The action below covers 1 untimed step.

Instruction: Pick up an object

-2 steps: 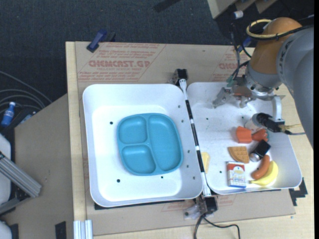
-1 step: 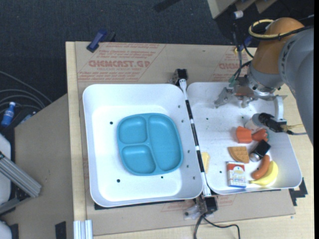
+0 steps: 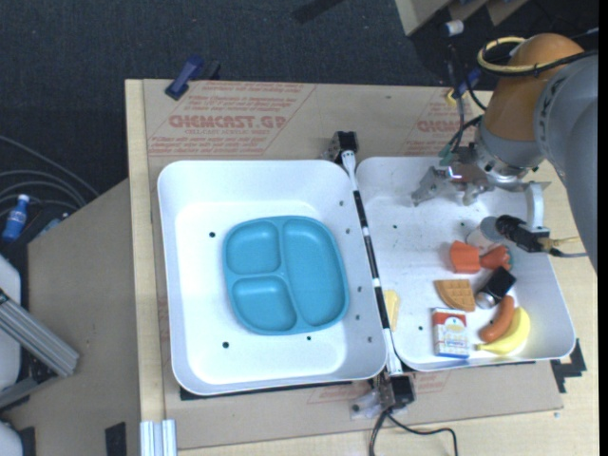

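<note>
You see the arm (image 3: pixel 532 84) reaching in at about two o'clock, with its gripper (image 3: pixel 454 180) over the far part of the right bin (image 3: pixel 408 340). Whether it is open or closed, you cannot tell from this angle; nothing shows held in it.

The objects lie in that bin toward four o'clock: an orange block (image 3: pixel 466 256) beside a red piece (image 3: pixel 496 257), a waffle (image 3: pixel 456 294), a black item (image 3: pixel 495 284), a sausage (image 3: pixel 501 320) touching a banana (image 3: pixel 514 333), and a small box (image 3: pixel 450 334) near the front edge.

In the left bin (image 3: pixel 190 198), at nine o'clock, you see a blue tray (image 3: pixel 285 274) with three compartments.
</note>
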Available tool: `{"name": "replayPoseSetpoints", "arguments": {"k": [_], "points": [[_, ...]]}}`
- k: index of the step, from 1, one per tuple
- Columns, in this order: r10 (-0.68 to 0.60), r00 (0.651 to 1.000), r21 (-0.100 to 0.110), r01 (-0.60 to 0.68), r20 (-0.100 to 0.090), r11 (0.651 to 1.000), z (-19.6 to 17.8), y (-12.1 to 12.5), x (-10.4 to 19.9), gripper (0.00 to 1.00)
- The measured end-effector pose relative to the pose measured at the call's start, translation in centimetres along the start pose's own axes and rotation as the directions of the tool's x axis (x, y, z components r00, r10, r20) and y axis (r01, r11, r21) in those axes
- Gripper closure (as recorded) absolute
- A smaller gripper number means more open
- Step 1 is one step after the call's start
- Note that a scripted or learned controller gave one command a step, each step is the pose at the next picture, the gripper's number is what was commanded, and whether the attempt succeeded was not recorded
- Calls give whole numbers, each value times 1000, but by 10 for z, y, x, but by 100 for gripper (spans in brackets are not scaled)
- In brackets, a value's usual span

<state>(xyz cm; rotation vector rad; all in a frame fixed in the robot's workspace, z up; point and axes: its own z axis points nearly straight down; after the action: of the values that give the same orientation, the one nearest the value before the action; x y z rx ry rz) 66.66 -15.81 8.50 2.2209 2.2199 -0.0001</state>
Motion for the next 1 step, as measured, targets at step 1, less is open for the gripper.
{"name": "replayPoseSetpoints", "arguments": {"k": [1], "points": [[0, 1000, 0, 0, 0, 1000, 0, 0, -4, 0]]}}
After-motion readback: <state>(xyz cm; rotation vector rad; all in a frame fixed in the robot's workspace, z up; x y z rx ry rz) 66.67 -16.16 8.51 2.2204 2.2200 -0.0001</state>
